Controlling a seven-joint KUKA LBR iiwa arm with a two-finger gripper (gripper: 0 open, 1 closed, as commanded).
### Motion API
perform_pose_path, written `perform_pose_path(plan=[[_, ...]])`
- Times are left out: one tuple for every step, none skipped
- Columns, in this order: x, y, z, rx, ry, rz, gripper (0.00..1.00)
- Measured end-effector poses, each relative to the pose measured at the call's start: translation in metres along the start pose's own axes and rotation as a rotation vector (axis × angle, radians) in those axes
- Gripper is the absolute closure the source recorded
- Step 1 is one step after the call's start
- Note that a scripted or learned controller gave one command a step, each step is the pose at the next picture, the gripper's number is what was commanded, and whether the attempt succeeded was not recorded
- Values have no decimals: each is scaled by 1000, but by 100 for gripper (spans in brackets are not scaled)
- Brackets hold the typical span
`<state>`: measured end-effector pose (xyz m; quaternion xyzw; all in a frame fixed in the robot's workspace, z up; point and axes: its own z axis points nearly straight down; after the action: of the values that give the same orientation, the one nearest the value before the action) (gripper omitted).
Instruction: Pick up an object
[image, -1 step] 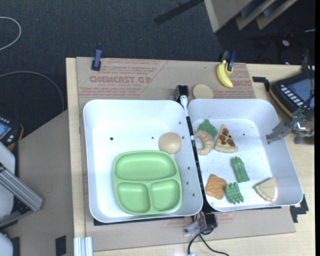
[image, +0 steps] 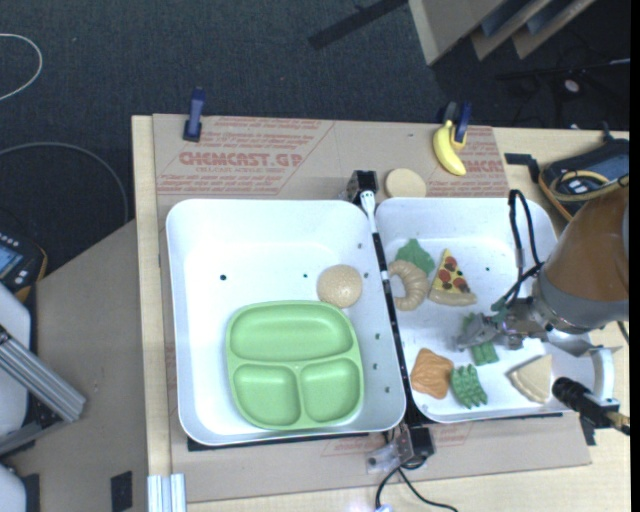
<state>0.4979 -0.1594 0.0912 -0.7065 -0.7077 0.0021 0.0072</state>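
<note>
The bench (image: 250, 150) carries two shallow white bins side by side. The left bin (image: 200, 250) holds a green three-compartment tray (image: 293, 362) near its front edge, and a tan bread roll (image: 340, 285) just behind the tray's right rear corner. The right bin (image: 500, 215) holds the arm (image: 590, 270), reaching in over its right edge, with the gripper (image: 487, 333) low over the bin's middle; whether it is released or clenched I cannot tell. Just under it lies a small green toy (image: 484, 352). A croissant (image: 408, 283) and a pizza slice (image: 451, 279) lie toward the bin's rear left; an orange piece (image: 431, 372), a green leafy piece (image: 466, 386) and a pale wedge (image: 532, 379) sit along the front edge. A banana (image: 448, 150) lies on the bench behind the right bin.
</note>
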Motion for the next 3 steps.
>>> perform_pose_path(plan=[[-4, 3, -19, -16, -9, 4, 100], [57, -19, -108, -21, -7, -5, 100], [115, -20, -92, -10, -4, -4, 100]])
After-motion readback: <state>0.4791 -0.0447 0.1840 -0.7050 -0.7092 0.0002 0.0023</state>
